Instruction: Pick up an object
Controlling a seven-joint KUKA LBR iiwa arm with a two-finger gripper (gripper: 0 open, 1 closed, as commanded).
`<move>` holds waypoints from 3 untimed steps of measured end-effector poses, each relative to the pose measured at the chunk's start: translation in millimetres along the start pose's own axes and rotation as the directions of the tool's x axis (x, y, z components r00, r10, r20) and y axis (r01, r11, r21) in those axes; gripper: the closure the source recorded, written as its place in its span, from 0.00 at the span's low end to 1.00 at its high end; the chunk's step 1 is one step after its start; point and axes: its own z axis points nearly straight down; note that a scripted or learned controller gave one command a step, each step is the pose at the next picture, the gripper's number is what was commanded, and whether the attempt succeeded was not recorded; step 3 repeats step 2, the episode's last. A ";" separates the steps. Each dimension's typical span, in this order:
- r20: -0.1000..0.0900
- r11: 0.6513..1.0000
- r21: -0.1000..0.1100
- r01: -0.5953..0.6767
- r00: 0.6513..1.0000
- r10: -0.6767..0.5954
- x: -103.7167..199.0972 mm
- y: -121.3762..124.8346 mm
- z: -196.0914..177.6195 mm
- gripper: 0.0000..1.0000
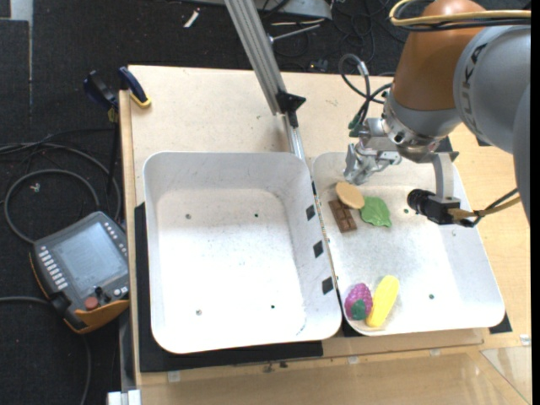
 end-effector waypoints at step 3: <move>0.000 1.000 -0.002 0.002 1.000 -0.002 98.6 -37.0 -8.4 1.00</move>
